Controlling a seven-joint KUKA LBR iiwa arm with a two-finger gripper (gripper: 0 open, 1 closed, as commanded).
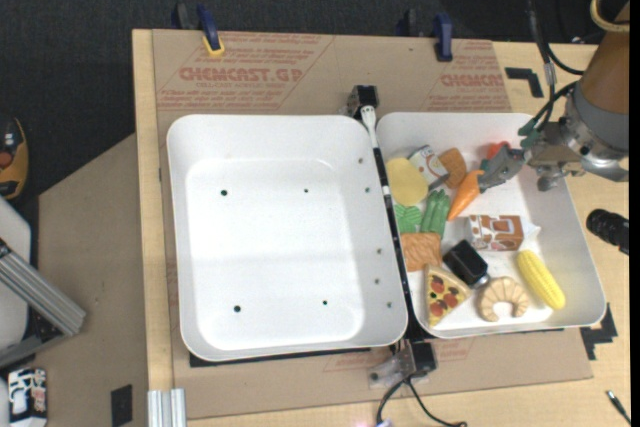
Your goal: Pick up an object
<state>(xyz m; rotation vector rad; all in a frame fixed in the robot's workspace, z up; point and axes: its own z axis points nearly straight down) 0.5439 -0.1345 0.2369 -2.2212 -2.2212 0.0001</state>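
The right bin [572, 220] holds several toy foods. Among them are an orange carrot [463, 196], a yellow disc [406, 181], green vegetables [426, 213], a brown-and-white carton [497, 232], a yellow corn cob [541, 279], a croissant [504, 297], a pizza slice [443, 295] and a small black block [466, 263]. My gripper [498, 169] hangs over the upper part of this bin, just right of the carrot's top end and above the carton. A small red piece [495, 152] shows at its tip. No object can be seen held in it.
The left bin [280, 235] lies beside the right one; they meet along a black divider [385, 205]. Both rest on a cardboard sheet [300, 70] held by blue clamps at the back. The arm [600, 115] comes in from the right, with cables above it.
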